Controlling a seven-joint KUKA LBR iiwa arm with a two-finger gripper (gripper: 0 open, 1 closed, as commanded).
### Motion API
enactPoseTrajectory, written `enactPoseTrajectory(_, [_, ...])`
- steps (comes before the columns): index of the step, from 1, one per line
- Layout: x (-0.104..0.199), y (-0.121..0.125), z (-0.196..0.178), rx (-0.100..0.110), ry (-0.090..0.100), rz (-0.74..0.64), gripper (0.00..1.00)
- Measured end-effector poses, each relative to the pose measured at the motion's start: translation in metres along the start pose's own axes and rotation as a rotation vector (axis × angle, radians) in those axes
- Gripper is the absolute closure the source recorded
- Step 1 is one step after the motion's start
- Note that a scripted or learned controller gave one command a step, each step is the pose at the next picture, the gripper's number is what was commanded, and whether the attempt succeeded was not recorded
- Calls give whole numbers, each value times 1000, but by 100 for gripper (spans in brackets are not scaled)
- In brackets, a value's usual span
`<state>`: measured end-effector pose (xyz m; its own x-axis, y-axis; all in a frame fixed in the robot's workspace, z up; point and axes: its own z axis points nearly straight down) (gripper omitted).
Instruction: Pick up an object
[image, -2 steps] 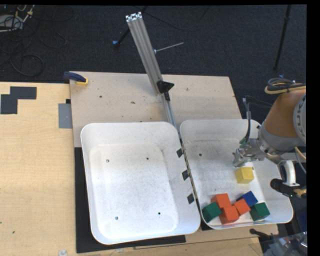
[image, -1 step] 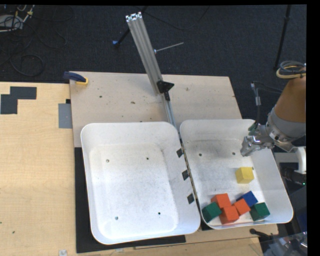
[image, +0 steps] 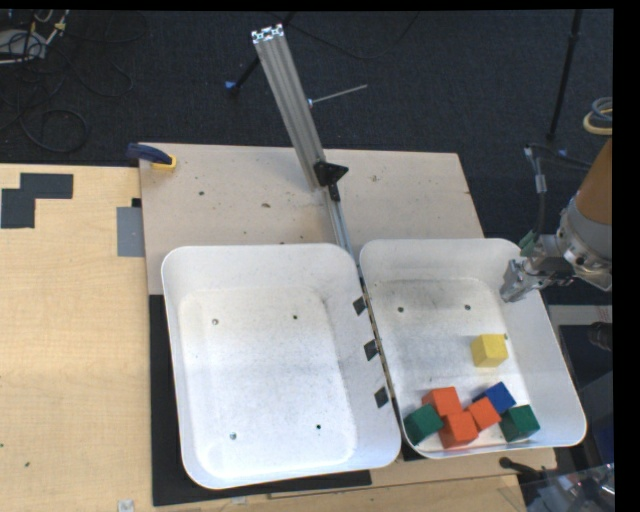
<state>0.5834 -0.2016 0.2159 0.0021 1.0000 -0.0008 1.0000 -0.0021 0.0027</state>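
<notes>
My end effector (image: 518, 280) hovers over the right bin's (image: 440, 262) rim, grip unreadable, yellow block (image: 489, 349) nearest for picking

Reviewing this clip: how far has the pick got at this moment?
Done: the arm has brought its hand to the right bin's upper right rim. In hand: nothing shows between its fingers; it sits above and right of the yellow block. Left: the yellow block and the cluster of orange, green and blue blocks all lie on the bin floor, so descent, grasp and lift remain.
</notes>
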Motion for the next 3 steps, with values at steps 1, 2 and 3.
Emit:
enactPoseTrajectory(1, [-1,0,-35,0,0,-3,100])
enactPoseTrajectory(2, [47,2,-41,5,4,-7,100])
enactPoseTrajectory(3, [95,2,-27,6,3,-6,100])
